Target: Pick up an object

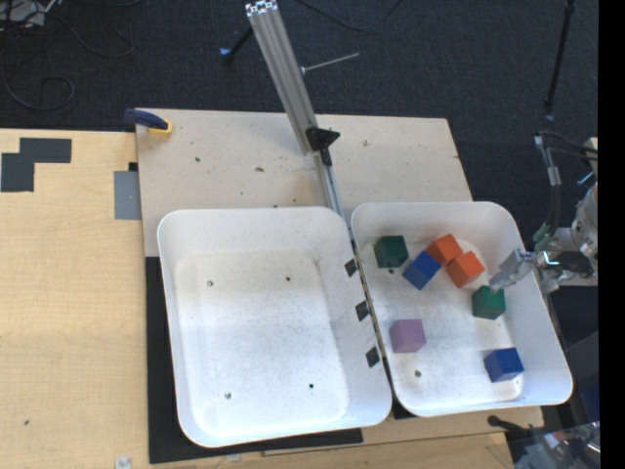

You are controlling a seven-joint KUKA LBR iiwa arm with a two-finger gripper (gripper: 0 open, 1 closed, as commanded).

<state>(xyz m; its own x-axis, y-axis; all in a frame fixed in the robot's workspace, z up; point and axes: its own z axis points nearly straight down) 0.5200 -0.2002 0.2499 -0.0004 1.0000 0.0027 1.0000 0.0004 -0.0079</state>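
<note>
Two shallow white bins sit side by side on a wooden bench, seen from above at a slant. Nearest the viewer, in the right bin [459,404], a blue cube [504,363] lies close to the front right corner. A little farther back, a lilac cube [407,336] rests near the bin's left wall. Beyond that, a dark green cube [488,303] sits by the right wall.

The gripper [510,270] reaches in over the right wall just behind this green cube. Only the wrist end of the arm [571,257] is visible, entering low and roughly level from the right edge, with one grey finger angled down toward the bin floor. Whether the jaws are open or closed cannot be told, and nothing is visibly held between them.

Farther back, a cluster lies toward the rear of the right bin: two orange cubes [455,259] touching each other, a blue cube [421,270] just to their left, and another green cube [391,251] near the rear left corner.

The left bin [195,237] lies alongside. Behind both bins, a slanted aluminium bar [283,66] rises from the bench's far side.
</note>
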